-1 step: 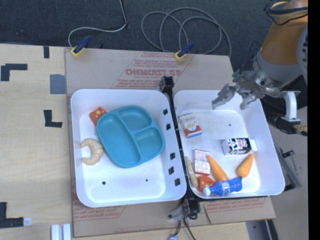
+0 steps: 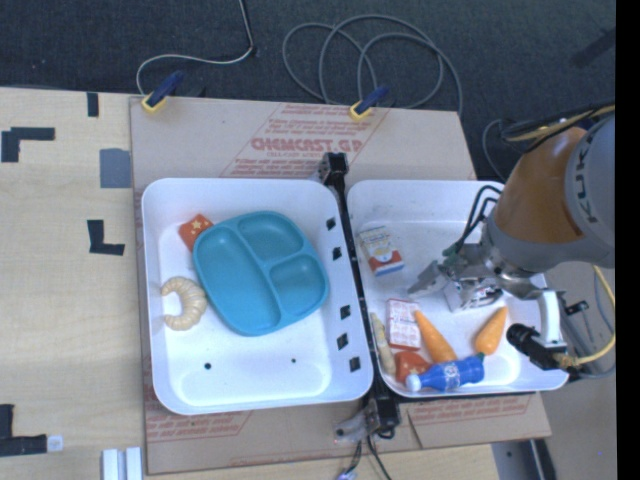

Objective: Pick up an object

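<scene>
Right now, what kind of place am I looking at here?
Probably a robotics lab test bench: a grey and orange arm reaches over two white bins of toy food, set on clamped cardboard with loose cables.

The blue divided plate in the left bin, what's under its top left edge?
A red packet pokes out from beneath the blue divided plate, near the bin's corner. Its remainder is covered, as is anything else beneath.

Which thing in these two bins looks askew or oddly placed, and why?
Mostly ordinary clutter. The blue divided plate sits skewed in the left bin, overlapping a red packet. In the right bin, the blue bottle lies on its side among the toy carrots.
</scene>
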{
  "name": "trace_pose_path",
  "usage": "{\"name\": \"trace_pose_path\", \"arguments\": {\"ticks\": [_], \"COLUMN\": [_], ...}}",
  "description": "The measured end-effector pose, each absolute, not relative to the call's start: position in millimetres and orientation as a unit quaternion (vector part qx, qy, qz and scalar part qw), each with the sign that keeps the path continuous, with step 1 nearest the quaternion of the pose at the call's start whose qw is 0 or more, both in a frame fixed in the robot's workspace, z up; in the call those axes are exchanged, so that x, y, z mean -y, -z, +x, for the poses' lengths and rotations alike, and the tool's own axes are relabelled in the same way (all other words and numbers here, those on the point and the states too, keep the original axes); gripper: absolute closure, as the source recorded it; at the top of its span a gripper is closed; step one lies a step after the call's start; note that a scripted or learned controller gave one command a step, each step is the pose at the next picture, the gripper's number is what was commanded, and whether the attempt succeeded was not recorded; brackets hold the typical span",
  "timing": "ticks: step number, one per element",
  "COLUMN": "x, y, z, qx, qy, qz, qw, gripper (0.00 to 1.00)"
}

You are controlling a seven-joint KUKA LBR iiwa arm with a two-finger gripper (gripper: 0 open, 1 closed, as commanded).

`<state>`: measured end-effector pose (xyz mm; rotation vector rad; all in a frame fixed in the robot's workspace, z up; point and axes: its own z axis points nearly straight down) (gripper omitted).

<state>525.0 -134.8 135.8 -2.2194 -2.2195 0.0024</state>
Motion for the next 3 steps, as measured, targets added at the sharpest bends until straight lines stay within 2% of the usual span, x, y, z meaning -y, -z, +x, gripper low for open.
{"name": "trace_pose_path", "arguments": {"ticks": [1, 2, 3], "x": [111.9, 109.7, 40.4], "y": [-89.8, -102.8, -184.4], "z": [490.5, 493.3, 530.8], "qx": [0.707, 0.708, 0.708], "qy": [0.0052, 0.0083, 0.0003], "qz": [-0.707, -0.706, -0.706], "qw": [-0.007, -0.007, 0.000], "gripper": [0.00, 1.00, 1.00]}}
